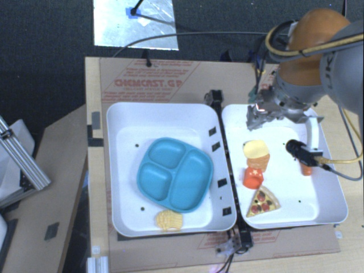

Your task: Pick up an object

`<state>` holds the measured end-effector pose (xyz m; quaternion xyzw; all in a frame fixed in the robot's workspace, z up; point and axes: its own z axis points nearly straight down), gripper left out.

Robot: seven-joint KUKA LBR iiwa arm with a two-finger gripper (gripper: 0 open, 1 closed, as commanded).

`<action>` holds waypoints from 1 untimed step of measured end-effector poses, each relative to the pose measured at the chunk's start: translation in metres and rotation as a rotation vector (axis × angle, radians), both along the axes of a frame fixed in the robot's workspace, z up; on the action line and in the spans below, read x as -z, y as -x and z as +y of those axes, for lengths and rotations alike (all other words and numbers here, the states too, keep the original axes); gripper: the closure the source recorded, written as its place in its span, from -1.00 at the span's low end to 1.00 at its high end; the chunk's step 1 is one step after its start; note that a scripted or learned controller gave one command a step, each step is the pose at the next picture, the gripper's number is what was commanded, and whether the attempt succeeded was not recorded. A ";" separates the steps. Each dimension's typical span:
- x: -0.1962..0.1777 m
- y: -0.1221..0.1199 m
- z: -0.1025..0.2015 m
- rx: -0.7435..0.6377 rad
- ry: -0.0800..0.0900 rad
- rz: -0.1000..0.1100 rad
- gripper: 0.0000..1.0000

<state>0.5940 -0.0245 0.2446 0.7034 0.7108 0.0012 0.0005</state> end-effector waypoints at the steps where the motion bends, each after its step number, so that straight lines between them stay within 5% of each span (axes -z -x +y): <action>1: 0.015 -0.012 0.049 0.001 0.000 0.000 1.00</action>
